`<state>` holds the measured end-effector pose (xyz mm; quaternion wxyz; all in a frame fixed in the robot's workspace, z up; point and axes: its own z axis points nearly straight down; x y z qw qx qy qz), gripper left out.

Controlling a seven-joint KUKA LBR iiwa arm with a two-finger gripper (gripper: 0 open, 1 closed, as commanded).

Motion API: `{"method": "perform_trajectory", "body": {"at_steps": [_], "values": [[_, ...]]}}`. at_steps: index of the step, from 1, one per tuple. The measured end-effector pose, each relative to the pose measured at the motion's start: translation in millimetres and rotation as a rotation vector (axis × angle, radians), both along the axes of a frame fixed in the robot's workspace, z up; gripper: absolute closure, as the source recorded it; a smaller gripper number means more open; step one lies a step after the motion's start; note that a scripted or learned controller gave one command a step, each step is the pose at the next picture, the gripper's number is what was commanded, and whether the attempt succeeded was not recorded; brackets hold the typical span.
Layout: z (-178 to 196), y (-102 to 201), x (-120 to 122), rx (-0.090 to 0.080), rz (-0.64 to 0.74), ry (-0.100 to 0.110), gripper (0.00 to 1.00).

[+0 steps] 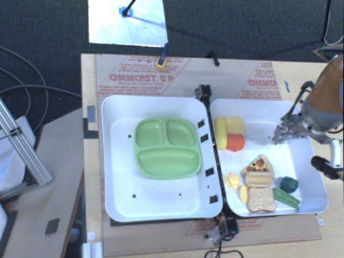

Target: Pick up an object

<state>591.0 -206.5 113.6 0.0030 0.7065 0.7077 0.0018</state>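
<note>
On your left, the green divided tray [166, 147] lies alone in the left bin [115, 160]. In the right bin [312, 198], the toy food sits in two groups: corn [220, 133] and tomato [235, 142] near the divider, pizza slice [258, 165], toast [261, 199] and broccoli [288, 184] toward the front. The gripper [280, 135] hangs low over that bin's back right, apart from the food; you cannot tell how far it is open, and nothing shows in its grasp.

The arm [329, 98] is cut off by the right edge, so most of its body is out of sight. The tool [279, 133] is small and dim against the right bin [309, 206]; its finger spacing cannot be made out.
</note>
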Motion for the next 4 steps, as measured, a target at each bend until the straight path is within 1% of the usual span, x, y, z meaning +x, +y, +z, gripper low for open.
{"method": "perform_trajectory", "body": {"at_steps": [4], "values": [[43.6,0.1,4.1,-0.001,0.003,-0.013,1.00]]}}
